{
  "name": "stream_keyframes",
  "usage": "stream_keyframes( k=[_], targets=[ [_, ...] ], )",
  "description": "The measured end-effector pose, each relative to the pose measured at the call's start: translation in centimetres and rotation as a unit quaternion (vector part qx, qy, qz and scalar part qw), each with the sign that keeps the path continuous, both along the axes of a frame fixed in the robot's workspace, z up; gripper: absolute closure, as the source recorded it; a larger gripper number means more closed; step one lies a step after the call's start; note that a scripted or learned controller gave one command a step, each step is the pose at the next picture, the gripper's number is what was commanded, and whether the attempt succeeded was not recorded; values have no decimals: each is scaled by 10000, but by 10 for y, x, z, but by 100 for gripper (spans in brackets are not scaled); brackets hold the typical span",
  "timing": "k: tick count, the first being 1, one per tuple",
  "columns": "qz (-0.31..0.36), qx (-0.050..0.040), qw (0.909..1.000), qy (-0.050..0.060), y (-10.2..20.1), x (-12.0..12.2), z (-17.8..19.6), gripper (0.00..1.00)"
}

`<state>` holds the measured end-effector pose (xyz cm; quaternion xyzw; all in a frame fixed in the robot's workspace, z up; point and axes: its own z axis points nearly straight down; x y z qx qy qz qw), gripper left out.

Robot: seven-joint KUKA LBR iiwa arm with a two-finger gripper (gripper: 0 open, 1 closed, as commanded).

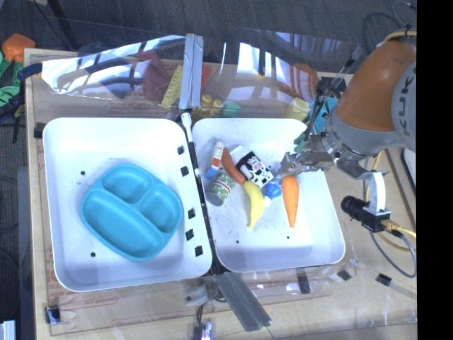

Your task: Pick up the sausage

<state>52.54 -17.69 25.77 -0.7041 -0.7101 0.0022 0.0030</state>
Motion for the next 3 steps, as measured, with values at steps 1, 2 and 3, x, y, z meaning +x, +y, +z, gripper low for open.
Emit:
stream_keyframes(
  k=[1, 2, 3],
  targets=[
    [2105, 21, 9776, -4, 11, 30, -165, 0],
    [2120, 24, 9773, 8, 10, 30, -157, 100],
    [2833, 8, 9590, -27, 61, 25, -87, 100]
  ],
)
